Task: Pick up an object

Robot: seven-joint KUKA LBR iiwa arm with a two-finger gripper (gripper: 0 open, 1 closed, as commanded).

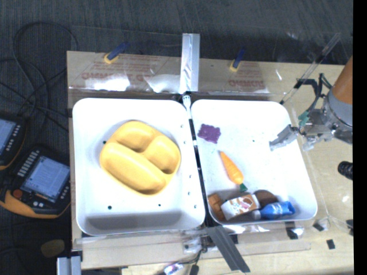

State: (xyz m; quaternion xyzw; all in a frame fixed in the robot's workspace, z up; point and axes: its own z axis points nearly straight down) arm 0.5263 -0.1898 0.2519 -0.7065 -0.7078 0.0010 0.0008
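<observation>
— Which one? The small orange plastic carrot point(231, 168) at the middle of the right white bin point(261, 109)?

— Yes: light, stiff, slick; grip across its thick end. The two-finger gripper point(293, 135) hangs spread and empty over the bin's right edge.

Place: a robotics lab or test cell, as far as I can tell, not a home or shop.
Bench: my wooden bench point(335, 211) bears two shallow white bins, the left bin point(86, 211) and the right bin point(287, 116), side by side with a metal rail point(190, 62) standing at their seam.
Fixtures: clear plastic sheeting point(143, 76) is clipped along the back edge with blue-and-yellow clamps point(116, 52).
Controls: two handheld teach pendants point(37, 182) with lit screens lie on the dark carpet point(172, 7) to the left, black cables point(34, 85) looping beside them.
Contents: toy food as test items, such as a plastic carrot point(230, 168) and a large yellow foam shape point(139, 156).
</observation>
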